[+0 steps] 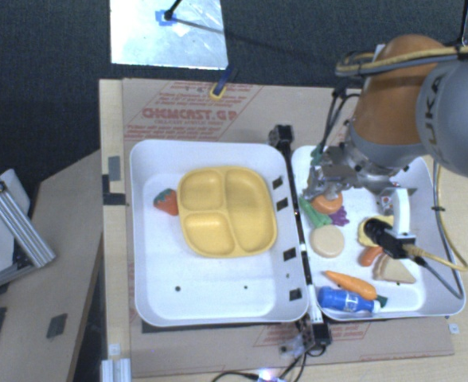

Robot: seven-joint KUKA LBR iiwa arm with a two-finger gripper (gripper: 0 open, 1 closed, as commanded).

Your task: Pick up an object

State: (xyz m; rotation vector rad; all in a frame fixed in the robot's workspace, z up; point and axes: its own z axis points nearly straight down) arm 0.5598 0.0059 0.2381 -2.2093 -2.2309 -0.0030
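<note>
Our claw hangs over the orange toy at the right bin's far left, grip state we cannot tell; it looks like light, stiff, slippery plastic, best pinched across its middle.

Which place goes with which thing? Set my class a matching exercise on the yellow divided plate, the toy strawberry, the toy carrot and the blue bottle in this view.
Things
1. yellow divided plate
2. toy strawberry
3. toy carrot
4. blue bottle

Places
A. along the near edge of the right bin
B. in the left bin, against the plate's left side
C. in the right bin, just above the bottle
D. in the middle of the left bin

Pairs: 1-D, 2-B, 3-C, 4-A
</note>
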